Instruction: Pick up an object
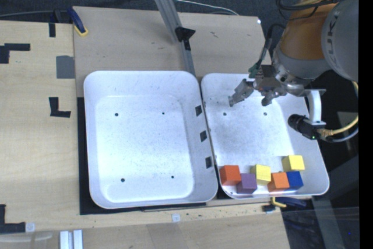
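Gripper hangs spread open, holding nothing, over far end of right white plastic bin. Small coloured wooden cubes cluster at near edge, well apart; orange cube sits outermost, so descend there, fingers straddling it.

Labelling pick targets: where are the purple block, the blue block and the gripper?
purple block (249, 182), camera view, its top face.
blue block (295, 180), camera view, its visible face.
gripper (252, 94), camera view, midway between fingertips.
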{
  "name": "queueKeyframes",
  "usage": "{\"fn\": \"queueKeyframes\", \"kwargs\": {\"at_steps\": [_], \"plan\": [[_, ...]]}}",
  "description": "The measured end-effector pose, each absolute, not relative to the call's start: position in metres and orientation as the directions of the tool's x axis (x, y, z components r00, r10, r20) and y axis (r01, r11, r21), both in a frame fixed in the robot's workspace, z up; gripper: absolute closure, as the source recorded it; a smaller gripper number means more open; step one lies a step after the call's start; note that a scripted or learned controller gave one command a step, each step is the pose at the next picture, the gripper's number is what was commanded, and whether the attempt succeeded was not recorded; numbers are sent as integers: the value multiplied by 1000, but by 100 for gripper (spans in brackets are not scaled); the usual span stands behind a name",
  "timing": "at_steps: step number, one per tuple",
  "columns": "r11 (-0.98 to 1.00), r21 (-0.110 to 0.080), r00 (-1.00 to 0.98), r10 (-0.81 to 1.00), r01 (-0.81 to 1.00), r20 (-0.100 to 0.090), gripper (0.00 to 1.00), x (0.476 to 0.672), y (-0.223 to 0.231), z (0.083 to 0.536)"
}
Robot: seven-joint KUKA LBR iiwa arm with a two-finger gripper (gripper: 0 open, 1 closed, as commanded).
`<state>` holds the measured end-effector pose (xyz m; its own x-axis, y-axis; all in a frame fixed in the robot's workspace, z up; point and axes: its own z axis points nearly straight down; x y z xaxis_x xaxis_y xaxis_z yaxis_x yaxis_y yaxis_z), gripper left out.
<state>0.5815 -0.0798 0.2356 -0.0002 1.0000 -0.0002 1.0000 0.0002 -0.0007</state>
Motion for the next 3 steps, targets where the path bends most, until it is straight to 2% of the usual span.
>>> {"fn": "queueKeyframes", "kwargs": {"at_steps": [1,2,3], "plan": [[4,-4,-4,1000,1000,1,0,567,-43,220],[9,-3,-9,1000,1000,2,0,579,32,204],[8,1,-8,1000,1000,11,0,587,-36,142]]}}
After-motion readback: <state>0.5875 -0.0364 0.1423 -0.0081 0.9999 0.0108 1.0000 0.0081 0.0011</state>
